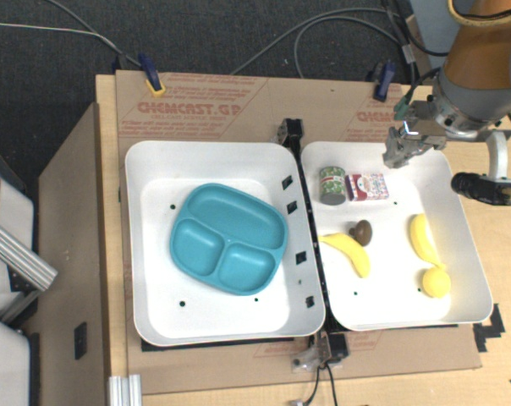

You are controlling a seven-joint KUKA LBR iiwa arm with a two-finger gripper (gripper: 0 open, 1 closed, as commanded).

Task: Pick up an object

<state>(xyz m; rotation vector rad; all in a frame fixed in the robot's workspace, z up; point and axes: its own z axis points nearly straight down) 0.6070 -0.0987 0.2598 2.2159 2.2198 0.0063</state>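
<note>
In the right bin [467, 307] lie a small can with a green label [332, 184], a pink-and-white carton [367, 186], a brown round piece [360, 232], a yellow banana [348, 253], a second banana [421, 238] and a yellow lemon [436, 282]. My gripper [401, 152] hangs above the bin's back edge, up and to the right of the carton. Nothing shows between its fingers.
The left bin [145, 252] holds a teal divided plate [228, 238]. Black clips run along the seam [299, 227] between the bins. Blue clamps [151, 73] pin the cardboard at the back. A black fitting [484, 186] juts in beside the right bin's right rim.
</note>
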